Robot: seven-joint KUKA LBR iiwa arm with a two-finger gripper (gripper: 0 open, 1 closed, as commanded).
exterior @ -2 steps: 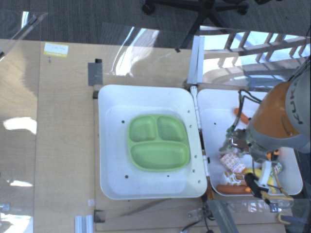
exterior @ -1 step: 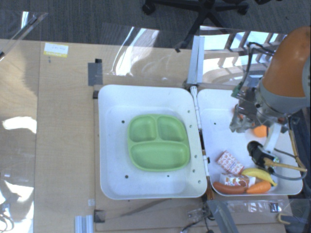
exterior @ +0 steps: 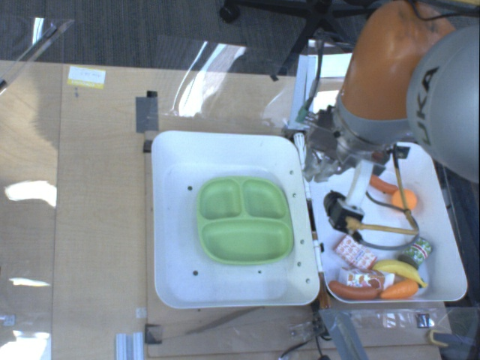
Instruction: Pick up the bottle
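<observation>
**Reaching the bottle in a crowded corner**

The gripper [exterior: 318, 166] hangs over the upper left corner of the right bin [exterior: 439, 223], close to the wall shared with the left bin [exterior: 172, 201]. From this angle the wrist masks it, so I cannot tell whether the claw is apart or together; nothing is visibly held.

The likeliest target is the small bottle [exterior: 417, 251] with a green label. It lies well apart from the gripper, at the lower right of the same bin and near the right wall. It appears tilted or on its side, though it is too small to be sure.

A yellow banana [exterior: 397, 268] lies just beside the bottle, probably touching it on the lower left. A carrot [exterior: 400, 290] sits below the banana. A red-and-white packet [exterior: 355, 252] lies to the left, between the gripper and the bottle.

To do this step well, the arm should probably:

- travel across the bin above the packet rather than dragging through it;
- open wide before descending;
- turn the wrist so the claw closes across the bottle's narrow width, not along its length;
- come down on the side away from the banana, so only the bottle is caught;
- keep off the bin wall.

The green divided plate [exterior: 244, 220] in the left bin plays no part.
</observation>
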